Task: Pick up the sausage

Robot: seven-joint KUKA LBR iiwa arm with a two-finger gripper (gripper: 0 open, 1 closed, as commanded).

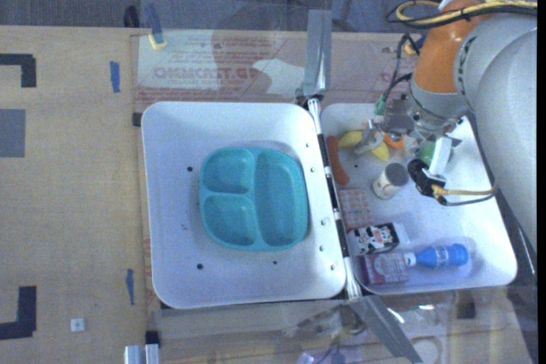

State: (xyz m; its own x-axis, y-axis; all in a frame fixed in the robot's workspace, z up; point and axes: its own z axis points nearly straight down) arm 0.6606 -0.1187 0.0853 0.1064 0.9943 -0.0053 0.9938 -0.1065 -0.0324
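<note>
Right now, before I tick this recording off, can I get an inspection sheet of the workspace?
Surface: brown bench bearing two shallow white bins, left bin and right bin.
Job's things: reddish-brown sausage lying by the right bin's left wall, not held.
Clutter: teal three-compartment plate in the left bin; clear plastic bottle with blue cap, black-and-white patterned packet, yellow toy piece and small beige cylinder in the right bin.
Grippers: two-finger gripper low over the right bin's far end, right of the sausage.
Cables: yellow cable and black leads hanging off the wrist.
Surroundings: blue tape marks on the bench; grey floor beyond.
</note>
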